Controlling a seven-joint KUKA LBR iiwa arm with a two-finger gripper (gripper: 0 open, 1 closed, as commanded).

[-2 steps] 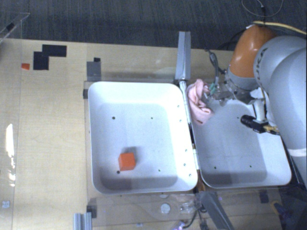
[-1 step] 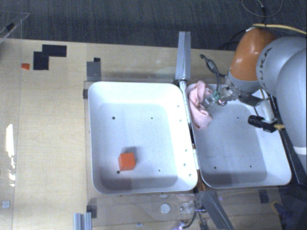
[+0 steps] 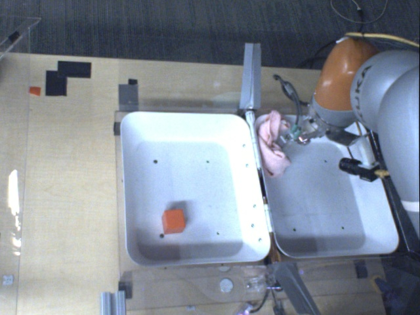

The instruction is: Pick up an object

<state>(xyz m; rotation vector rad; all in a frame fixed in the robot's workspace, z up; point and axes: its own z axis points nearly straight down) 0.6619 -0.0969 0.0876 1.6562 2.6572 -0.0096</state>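
Poised at the far left corner of the right bin, my gripper [image 3: 293, 134] sits close against a pink cloth [image 3: 271, 144]; whether it is wide, narrow or closed on a fold of fabric I cannot tell from this angle, since the wrist and clutter hide the tips.

Going from the left: the left bin [image 3: 141, 241] holds one orange block [image 3: 174, 221], lying toward its near side, left of centre, well apart from me. Between the two bins runs the shared divider. Just right of it, the right bin [image 3: 341, 245] holds one pink cloth, crumpled against its left wall at the far end, and my gripper is immediately to the right of that cloth, touching or nearly so.

The relation that matters, then: the cloth lies directly to my left, almost at my tips, with its long axis running along the bin wall, from far to near. The block lies far off to my left and nearer the camera, across the divider. I judge the cloth the likelier target, being so much closer.

Counts: two bins, one block, one cloth, one arm.
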